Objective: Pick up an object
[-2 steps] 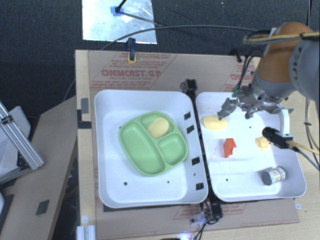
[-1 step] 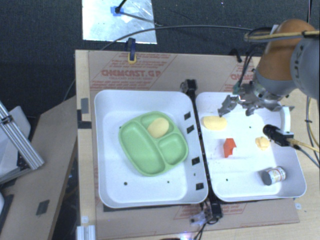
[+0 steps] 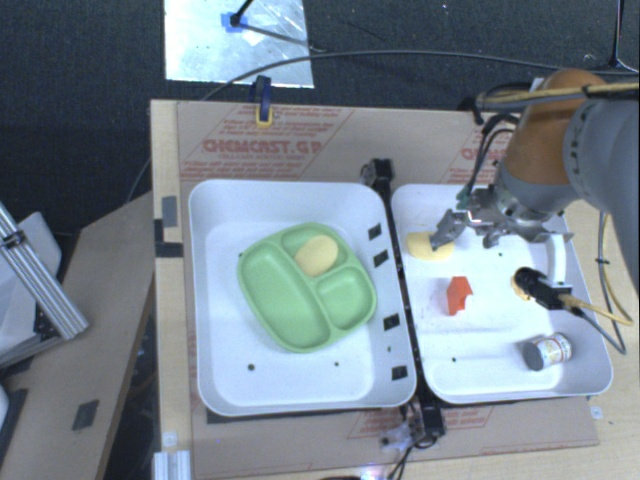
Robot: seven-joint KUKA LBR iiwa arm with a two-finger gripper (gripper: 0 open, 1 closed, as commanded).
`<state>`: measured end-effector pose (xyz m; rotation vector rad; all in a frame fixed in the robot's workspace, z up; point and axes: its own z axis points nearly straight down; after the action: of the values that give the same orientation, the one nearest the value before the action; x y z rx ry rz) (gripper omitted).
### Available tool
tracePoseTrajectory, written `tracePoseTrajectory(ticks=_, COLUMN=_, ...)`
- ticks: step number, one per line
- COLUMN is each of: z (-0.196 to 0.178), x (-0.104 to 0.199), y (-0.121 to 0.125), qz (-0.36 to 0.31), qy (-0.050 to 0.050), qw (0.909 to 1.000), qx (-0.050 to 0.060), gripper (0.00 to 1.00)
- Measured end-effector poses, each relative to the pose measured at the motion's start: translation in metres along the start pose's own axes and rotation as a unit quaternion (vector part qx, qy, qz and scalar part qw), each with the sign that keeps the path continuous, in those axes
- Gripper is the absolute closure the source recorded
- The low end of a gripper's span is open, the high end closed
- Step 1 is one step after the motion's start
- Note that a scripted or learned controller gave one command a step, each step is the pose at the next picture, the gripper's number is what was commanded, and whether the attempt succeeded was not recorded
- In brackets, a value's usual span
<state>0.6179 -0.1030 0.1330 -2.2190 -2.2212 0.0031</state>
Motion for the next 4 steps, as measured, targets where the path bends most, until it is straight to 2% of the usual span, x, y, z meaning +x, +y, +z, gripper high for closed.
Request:
tracePoseTrajectory(ticks=1, z=0.051, x=0.001, y=0.0, qz=0.0, qy=0.0, qw=1.0, qx=0.0, gripper=0.0)
tracePoseTrajectory(ticks=2, z=0.037, x=0.0, y=0.002, qz=0.0, qy=0.0, qw=1.0, qx=-0.003, gripper=1.0)
tracePoseTrajectory(ticks=4, z=-0.082, x=-0.003, y=0.02, qz=-0.002, qy=-0.001, qw=1.0, qx=-0.006, gripper=1.0)
